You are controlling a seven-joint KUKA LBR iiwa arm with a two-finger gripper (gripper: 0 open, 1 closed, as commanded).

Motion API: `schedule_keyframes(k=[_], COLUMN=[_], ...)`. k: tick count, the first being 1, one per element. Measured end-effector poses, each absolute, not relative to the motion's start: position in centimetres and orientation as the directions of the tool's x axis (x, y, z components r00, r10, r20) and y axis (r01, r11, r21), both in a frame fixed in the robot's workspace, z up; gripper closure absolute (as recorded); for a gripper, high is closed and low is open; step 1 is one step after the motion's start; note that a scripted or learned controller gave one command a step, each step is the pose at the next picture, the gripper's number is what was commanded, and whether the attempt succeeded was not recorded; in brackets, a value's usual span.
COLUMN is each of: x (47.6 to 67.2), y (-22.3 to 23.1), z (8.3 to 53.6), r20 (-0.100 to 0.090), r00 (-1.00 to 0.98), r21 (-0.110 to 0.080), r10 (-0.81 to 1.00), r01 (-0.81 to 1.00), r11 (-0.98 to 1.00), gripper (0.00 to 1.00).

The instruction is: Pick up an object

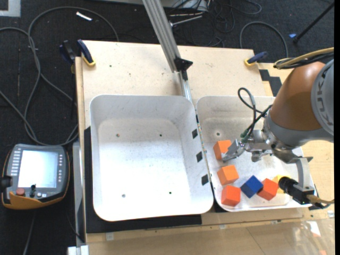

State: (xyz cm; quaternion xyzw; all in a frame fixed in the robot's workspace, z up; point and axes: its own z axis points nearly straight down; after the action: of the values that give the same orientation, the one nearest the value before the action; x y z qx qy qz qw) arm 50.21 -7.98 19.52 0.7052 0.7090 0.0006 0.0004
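Grey metal claw (232,152) sits low inside the right bin (223,102), at the end of the arm (303,105) reaching in from the right. Claw state: cannot be determined from this angle, released or clenched. The claw tip is against or just beside the right edge of the upper orange block (221,147); no block is seen held.

Candidate objects, all in the right bin:
- Upper orange block: toward the bin's left wall, roughly mid-depth.
- Middle orange block (228,174): just in front of the upper one, apart from it.
- Front red-orange block (231,195): near the bin's front-left corner.
- Blue block (252,186): just right of the front red-orange block.
- Right red-orange block (268,189): just beside the blue block, on its right.

The left bin (138,142) stands alongside, its rim touching the right bin's rim. Both bins rest on a pale wooden table (138,68). A clamp (85,52) grips the table's far-left corner and a second clamp (256,58) the far-right. An aluminium rail (162,25) runs down at a slant to the gap between the bins. A teach pendant (34,174) lies on the dark floor left of the table, among loose cables (32,47).
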Motion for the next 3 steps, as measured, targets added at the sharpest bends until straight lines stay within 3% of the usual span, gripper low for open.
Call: schedule_keyframes(k=[1, 2, 3], x=[49.0, 49.1, 49.2], y=[-10.9, -10.9, -7.5], z=[9.5, 10.6, 23.4], r20=[0.002, -0.001, -0.001], r00=[0.003, 0.0, -0.005], r21=[0.002, 0.004, 0.009], r10=[1.0, 1.0, 1.0], r01=[1.0, 1.0, 1.0], r11=[-0.003, 0.0, 0.005], gripper=[0.0, 1.0, 1.0])
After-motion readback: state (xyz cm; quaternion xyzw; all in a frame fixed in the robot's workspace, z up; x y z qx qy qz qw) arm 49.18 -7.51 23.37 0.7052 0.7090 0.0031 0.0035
